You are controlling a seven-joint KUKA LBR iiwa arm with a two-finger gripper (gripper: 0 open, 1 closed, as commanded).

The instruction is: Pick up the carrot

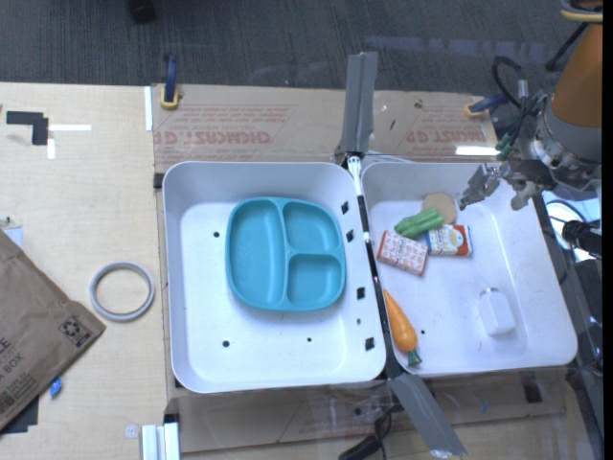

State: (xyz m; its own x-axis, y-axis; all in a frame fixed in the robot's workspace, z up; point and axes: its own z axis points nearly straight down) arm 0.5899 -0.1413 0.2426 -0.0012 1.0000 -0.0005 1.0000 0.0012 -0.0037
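The table [77, 190] is seen to carry two shallow white bins side by side, with brown cardboard sheeting laid behind them. The left bin [192, 333] is occupied by a teal divided plate [285, 254] with three compartments, lying flat near the bin's centre. The right bin [536, 333] contains several smaller items. The arm [579, 84], grey with an orange band, is seen at the upper right, above the far right corner of the right bin. The end effector [498, 188] is positioned over that bin's upper right area, clear of the items; its fingers appear spread apart, with nothing between them. A roll of tape [122, 289] lies on the table left of the left bin, beside a brown cardboard box [34, 338]. In the right bin, a red-and-white packet [402, 252] lies just beside a small white carton [448, 241], with a green vegetable [420, 222] above them. The carrot [399, 327] lies along the right bin's left wall, near the front corner, well apart from the end effector. A white object [496, 312] rests toward the bin's front right.
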